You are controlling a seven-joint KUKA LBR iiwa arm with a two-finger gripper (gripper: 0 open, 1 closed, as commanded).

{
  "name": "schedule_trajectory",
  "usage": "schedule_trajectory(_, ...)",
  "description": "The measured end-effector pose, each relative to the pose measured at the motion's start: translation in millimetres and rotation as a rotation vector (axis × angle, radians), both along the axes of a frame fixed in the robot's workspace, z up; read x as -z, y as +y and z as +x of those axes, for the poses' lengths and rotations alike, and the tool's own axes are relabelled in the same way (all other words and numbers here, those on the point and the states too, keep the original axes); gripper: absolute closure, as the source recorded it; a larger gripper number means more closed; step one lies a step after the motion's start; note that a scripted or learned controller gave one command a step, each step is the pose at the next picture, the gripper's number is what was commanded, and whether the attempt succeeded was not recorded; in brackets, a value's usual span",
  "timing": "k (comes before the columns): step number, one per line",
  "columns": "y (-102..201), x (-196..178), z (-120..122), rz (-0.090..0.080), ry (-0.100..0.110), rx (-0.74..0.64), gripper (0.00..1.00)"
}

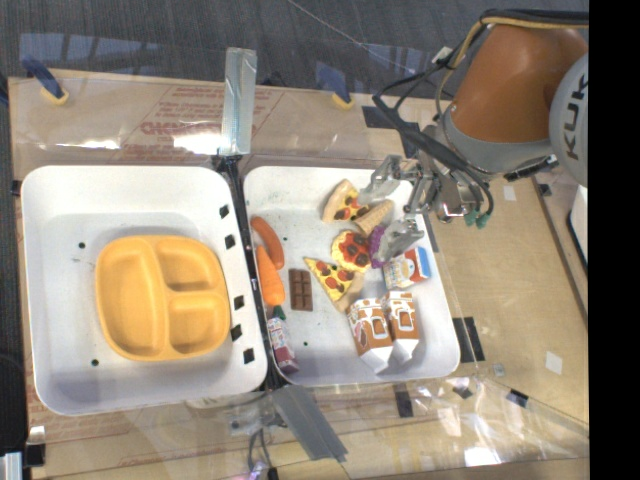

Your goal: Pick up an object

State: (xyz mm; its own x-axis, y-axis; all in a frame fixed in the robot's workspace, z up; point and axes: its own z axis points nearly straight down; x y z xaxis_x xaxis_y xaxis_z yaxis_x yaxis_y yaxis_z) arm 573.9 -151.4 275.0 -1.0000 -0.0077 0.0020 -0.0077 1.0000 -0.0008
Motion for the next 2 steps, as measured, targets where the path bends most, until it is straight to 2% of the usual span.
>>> schedule_trajectory(1, -9.7, 170.9, -42.8, 0.006, 0.007, -0.355, 0.00)
schedule_trajectory(2, 36.0, 176.9, -32.7, -0.002, -0.012, -0.231, 0.00)
